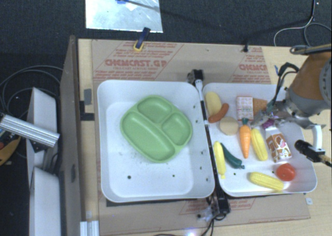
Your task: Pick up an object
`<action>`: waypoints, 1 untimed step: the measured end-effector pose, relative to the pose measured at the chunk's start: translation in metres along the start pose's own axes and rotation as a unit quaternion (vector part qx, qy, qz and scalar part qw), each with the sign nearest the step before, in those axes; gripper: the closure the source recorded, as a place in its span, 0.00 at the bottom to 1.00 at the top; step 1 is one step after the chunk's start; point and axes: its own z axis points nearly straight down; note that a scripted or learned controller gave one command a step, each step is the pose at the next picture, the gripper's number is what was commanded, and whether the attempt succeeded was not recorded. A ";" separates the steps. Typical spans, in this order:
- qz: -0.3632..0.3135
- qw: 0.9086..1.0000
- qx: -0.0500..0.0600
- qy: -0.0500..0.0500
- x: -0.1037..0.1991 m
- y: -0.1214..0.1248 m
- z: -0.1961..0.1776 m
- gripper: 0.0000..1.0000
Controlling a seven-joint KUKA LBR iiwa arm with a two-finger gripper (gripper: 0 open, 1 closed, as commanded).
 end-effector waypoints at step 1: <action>0.000 1.000 0.007 0.004 0.053 -0.037 0.002 0.00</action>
